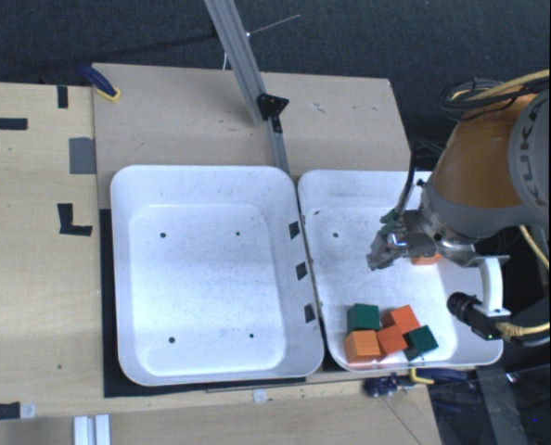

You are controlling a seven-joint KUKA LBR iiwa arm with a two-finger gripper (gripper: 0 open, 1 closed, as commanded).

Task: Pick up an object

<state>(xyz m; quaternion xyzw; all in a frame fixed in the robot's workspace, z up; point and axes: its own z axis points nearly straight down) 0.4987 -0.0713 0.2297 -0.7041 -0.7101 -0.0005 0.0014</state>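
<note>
1. The step in hand is judged to be the approach to a grasp: the gripper (384,251) is seen over the right bin (350,202), above bare floor, well apart from the blocks. Whether the claw is released or clenched cannot be told from this slant, as metal parts overlap there.
2. The candidates for picking are clustered at the near edge of the right bin: a dark green block (364,318), an orange block (362,345) just below it, a second orange block (403,321), a reddish-orange block (391,342) between them, and another green block (421,340) at the outer side. They are touching or nearly so.
3. A small orange object (426,260) is partly hidden beside the wrist; its shape cannot be made out.
4. For a clean grasp, a block at the cluster's edge would best be chosen, such as the outer green one, so that neighbours are not wedged between the claw's tips. The descent should be centred and the flat faces squared to.
5. The blocks appear as small cubes with matt, plain-coloured faces and crisp edges; they are judged rigid and light.
6. The bins are shallow white trays with rounded corners, speckled floors and a few dark holes. The left bin (136,202) is set beside the right, rims touching.
7. The bench (183,109) is of pale, matt board.
</note>
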